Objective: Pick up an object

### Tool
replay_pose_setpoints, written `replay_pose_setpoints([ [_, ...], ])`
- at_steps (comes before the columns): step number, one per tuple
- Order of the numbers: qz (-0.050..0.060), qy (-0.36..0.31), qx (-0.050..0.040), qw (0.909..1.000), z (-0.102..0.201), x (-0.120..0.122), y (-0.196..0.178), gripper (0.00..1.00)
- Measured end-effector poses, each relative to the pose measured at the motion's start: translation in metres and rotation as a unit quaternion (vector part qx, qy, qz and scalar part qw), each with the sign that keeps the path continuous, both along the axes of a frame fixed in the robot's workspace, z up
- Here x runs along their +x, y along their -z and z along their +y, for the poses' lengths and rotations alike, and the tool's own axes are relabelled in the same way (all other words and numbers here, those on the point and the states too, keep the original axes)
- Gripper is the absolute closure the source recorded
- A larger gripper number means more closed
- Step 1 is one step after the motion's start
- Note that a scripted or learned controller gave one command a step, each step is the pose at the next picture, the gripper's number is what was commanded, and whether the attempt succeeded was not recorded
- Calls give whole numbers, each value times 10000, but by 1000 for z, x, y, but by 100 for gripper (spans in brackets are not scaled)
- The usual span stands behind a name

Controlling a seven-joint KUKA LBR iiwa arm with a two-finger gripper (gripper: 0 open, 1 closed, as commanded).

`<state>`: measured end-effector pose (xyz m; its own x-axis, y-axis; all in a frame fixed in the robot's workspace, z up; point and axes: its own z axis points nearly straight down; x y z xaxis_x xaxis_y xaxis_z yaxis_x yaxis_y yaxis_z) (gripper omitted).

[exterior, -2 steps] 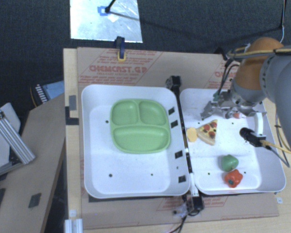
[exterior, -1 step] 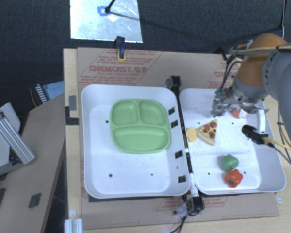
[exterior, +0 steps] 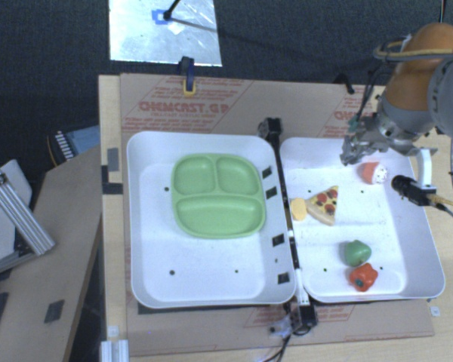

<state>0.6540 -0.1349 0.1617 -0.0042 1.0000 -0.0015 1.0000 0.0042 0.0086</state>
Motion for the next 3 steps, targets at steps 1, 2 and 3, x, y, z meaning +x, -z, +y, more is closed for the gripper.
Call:
replay_pose_setpoints([
  [1, 3, -3, 1, 10000, 6, -4, -61, 100],
  [2, 5, -7, -1, 10000, 6, -3, -116, 100],
  [3, 34, -17, 8, 10000, 53, -15, -118, 100],
])
